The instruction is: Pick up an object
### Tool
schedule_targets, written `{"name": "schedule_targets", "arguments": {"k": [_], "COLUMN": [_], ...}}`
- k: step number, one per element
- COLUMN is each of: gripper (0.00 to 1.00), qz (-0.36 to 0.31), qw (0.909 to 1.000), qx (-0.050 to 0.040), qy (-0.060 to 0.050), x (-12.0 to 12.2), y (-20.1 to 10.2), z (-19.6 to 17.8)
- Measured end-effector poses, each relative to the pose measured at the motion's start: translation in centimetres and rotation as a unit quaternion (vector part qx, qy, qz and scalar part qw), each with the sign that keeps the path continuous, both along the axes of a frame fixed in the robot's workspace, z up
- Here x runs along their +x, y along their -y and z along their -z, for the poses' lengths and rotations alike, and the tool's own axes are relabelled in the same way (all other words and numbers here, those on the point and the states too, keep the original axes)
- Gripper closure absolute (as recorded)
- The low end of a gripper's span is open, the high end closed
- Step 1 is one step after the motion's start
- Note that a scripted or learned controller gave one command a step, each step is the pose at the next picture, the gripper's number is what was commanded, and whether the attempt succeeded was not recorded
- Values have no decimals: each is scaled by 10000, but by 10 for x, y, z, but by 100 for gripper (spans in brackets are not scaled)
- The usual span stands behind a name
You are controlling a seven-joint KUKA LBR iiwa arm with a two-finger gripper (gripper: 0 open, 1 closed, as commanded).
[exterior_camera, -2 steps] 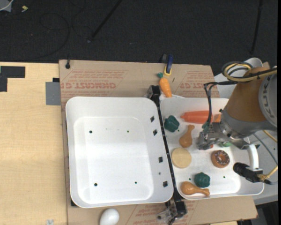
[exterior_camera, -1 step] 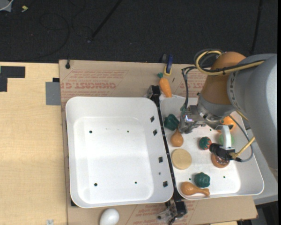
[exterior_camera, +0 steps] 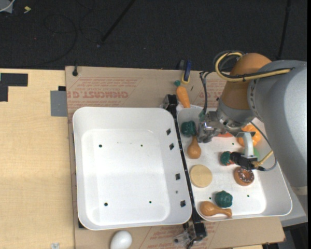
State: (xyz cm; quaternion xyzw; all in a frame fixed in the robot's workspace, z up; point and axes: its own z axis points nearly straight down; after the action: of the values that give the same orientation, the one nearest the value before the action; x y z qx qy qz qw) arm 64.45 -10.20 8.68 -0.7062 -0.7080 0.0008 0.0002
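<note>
The tool [exterior_camera: 206, 131] sits low in the right bin [exterior_camera: 280, 204], near its upper left corner, at the end of the grey arm with its orange band [exterior_camera: 248, 66]. Whether it is open or closed cannot be told from this slanted view, and nothing can be seen gripped in it. It is just above a small orange pear-shaped piece [exterior_camera: 194, 149] and just right of a dark green lump [exterior_camera: 188, 128]; contact with either cannot be judged.

The other things in that bin lie loose on the white floor: a flat tan disc [exterior_camera: 201, 176] near the middle, a second green lump [exterior_camera: 223, 197] lower down, touching or just beside an orange gourd-like piece [exterior_camera: 213, 209] at the front wall, a brown ring-shaped item [exterior_camera: 244, 177] to the right, another small green piece [exterior_camera: 226, 157] beside a dark cable, and an orange and white object [exterior_camera: 247, 139] partly hidden by the arm.

The left bin [exterior_camera: 83, 139] is white with a few small dark dots on its floor. Both bins rest on a sheet of cardboard [exterior_camera: 119, 84] on the pale wooden counter [exterior_camera: 26, 165]. A carrot-like orange item [exterior_camera: 183, 96] lies on the cardboard behind the bins, and a white egg-shaped ball [exterior_camera: 121, 239] in front of the left bin. Beyond the counter is dark carpet with cables.
</note>
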Motion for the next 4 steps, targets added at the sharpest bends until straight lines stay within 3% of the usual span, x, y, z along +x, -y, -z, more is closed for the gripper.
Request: {"name": "schedule_targets", "arguments": {"k": [3,4], "gripper": [100,100], "qz": [7,33], "qw": [10000,10000], "qx": [-14,8], "qy": [-33,-27], "x": [-2,-91], "y": [-18,-2], "z": [-1,-1]}}
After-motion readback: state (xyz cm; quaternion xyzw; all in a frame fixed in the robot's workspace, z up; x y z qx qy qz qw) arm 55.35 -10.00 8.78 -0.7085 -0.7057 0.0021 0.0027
